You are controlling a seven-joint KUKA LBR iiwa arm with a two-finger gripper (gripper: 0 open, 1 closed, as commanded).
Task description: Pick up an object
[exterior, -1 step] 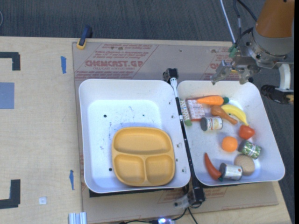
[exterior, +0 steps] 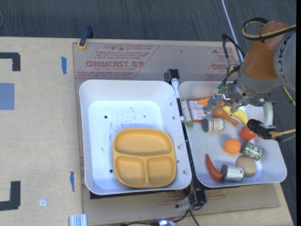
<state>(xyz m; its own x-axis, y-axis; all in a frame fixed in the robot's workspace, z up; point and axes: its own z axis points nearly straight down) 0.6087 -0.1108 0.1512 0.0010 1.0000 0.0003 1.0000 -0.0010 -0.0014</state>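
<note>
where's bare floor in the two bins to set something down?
Left bin: its far half is bare, between the back wall and the yellow divided plate, which fills the near half. Right bin: crowded; gripper over the far clutter. One small bare patch between the small jar, the orange ball and the red pepper.

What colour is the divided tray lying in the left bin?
Yellow-orange, plain with no pattern; the divided tray shows clearly in the camera view, near the front of the left bin.

Bright, even light; slightly soft focus.
</note>
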